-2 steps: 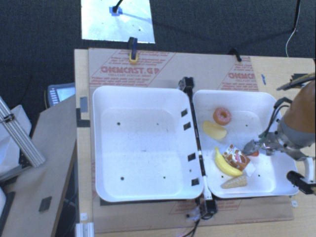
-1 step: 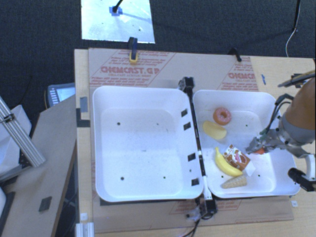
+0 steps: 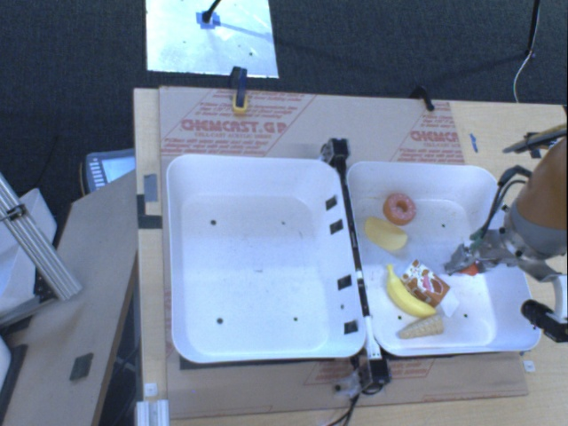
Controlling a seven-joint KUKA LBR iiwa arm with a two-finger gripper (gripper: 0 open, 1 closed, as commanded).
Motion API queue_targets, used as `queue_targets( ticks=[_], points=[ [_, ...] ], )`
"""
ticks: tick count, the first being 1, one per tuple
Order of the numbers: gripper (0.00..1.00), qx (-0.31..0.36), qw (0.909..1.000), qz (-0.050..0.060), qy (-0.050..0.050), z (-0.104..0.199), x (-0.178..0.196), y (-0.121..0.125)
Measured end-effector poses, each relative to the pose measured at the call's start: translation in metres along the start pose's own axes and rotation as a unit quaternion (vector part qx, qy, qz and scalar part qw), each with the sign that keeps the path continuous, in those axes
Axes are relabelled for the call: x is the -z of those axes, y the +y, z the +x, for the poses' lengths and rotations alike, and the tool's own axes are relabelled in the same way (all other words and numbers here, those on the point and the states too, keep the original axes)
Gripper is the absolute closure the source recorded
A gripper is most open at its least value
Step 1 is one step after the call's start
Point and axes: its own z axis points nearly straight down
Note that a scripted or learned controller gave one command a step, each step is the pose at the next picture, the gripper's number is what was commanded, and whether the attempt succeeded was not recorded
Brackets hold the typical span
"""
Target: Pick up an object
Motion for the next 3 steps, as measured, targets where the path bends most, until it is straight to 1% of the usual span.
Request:
queue_targets(
  ticks=[1, 2, 3],
  points=[
    [1.00, 0.000, 1.0000, 0.001, 0.000, 0.000, 0.012, -0.029],
    [1.00, 0.002, 1.0000, -0.001, 0.000, 0.000, -0.002, -0.031],
    [1.00, 0.001, 1.0000, 0.000, 0.001, 0.000, -0.021, -0.028]
  ],
)
